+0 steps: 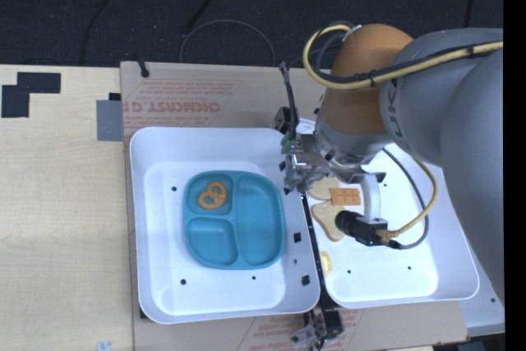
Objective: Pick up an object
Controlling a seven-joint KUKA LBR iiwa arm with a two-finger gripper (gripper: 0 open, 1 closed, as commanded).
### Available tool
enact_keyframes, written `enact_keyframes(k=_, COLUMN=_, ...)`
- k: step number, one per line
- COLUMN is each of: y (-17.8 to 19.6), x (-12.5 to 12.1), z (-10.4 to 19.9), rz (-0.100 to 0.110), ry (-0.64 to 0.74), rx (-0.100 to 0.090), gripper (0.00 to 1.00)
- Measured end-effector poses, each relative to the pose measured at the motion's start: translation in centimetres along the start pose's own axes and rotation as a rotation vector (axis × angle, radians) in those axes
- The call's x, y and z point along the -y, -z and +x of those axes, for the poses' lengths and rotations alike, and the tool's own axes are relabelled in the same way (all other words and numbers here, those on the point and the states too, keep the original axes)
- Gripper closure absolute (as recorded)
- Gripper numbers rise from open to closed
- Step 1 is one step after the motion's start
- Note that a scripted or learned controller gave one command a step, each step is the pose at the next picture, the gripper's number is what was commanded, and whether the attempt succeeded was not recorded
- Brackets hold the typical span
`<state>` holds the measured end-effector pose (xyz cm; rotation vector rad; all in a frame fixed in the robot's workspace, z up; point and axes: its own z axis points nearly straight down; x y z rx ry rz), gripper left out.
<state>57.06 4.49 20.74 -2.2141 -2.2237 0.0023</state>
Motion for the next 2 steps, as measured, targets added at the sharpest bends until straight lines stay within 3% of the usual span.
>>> enact_keyframes(k=1, y=1.56, x=-0.77, z=5.03, rz=-0.001, ry=0.0, rx=-0.001, gripper=1.0)
enact_keyframes(k=2, y=1.49, x=-0.7, z=4.85, rz=0.001, ry=-0.002, rx=0.002, gripper=0.0)
